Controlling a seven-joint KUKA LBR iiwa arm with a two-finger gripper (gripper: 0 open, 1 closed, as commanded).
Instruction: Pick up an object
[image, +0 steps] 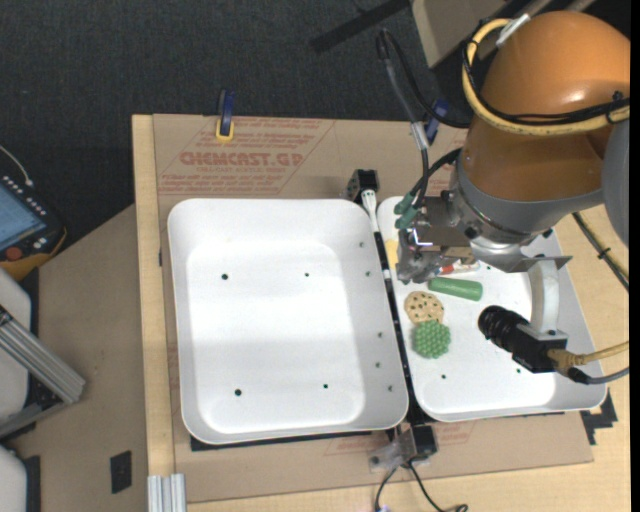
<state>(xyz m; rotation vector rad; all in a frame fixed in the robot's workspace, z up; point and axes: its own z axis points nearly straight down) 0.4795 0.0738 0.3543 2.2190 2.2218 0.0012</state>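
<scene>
Cucumber (456, 290) is lying lengthwise just right of the claw (418, 262), touching distance; claw's opening and contents cannot be told.

Bench (150, 300); two white bins (280, 320) side-by-side

A brown cardboard sheet (250, 150) with red lettering underlies both bins, a blue clamp (226, 115) at its 12 o'clock edge. The left white bin (275, 320) shows small dark holes. At 9 o'clock sit a blue-screened device (18, 215) and, lower, a metal rail (35, 350).
</scene>
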